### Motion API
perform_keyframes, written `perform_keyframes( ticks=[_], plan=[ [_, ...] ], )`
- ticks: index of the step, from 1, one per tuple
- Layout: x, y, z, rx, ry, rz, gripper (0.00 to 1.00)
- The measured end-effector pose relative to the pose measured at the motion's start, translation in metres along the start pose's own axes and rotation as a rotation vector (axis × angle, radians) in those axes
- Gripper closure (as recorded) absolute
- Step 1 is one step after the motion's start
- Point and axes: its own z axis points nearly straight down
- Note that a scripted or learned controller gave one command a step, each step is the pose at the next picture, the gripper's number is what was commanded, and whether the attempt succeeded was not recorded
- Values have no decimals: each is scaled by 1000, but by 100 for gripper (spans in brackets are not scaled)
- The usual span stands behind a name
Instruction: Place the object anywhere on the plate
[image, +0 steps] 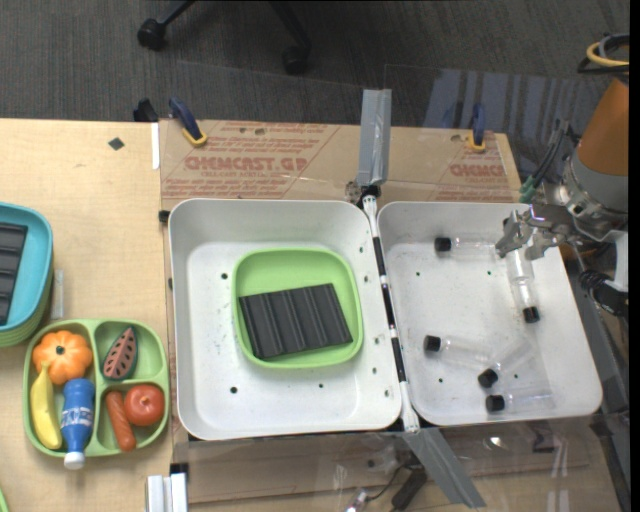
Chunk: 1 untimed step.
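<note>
From where I stand the pincer (522, 238) hangs at the far right of the right bin (455, 395) on the desk, and whether it grips anything I cannot tell; a clear tube (522, 290) with a black cap lies just below it, well apart from the green plate (247, 275) in the left bin (195, 330). Such a tube looks light, stiff and slippery, likely to roll, so I'd take it across its middle; I count about five black-capped tubes, one plate bearing one dark ribbed slab (295, 320), two bins
</note>
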Motion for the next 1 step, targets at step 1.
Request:
perform_keyframes(
  ticks=[1],
  plan=[
    [0,0,0,0,0,0,0]
  ],
)
